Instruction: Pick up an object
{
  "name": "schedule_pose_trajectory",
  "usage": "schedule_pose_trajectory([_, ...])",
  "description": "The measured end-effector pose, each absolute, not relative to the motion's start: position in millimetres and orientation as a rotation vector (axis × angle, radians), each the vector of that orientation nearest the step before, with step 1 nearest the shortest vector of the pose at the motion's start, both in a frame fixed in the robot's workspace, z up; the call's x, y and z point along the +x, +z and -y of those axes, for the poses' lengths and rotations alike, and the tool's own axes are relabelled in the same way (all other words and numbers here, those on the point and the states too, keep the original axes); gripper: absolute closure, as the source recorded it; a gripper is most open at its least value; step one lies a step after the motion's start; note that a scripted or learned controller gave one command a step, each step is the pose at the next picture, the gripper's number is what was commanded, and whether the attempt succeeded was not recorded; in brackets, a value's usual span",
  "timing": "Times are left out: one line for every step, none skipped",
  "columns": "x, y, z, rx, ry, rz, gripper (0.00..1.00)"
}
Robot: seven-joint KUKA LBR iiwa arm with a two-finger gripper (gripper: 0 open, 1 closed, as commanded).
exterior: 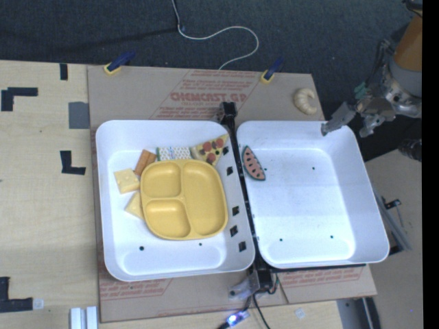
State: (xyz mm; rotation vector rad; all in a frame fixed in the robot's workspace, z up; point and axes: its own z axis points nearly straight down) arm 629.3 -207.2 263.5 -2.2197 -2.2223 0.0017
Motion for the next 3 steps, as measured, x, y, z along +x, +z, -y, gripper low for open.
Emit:
schedule_pose_trajectory([623.1,200,206,-2.216,0.008,2.219,0.00])
schedule_pose_trajectory([624.1,151,196,-2.216,0.007,2.220,0.00])
schedule_pose_trajectory([622.5,87,190,-2.214,0.008,2.221,0.00])
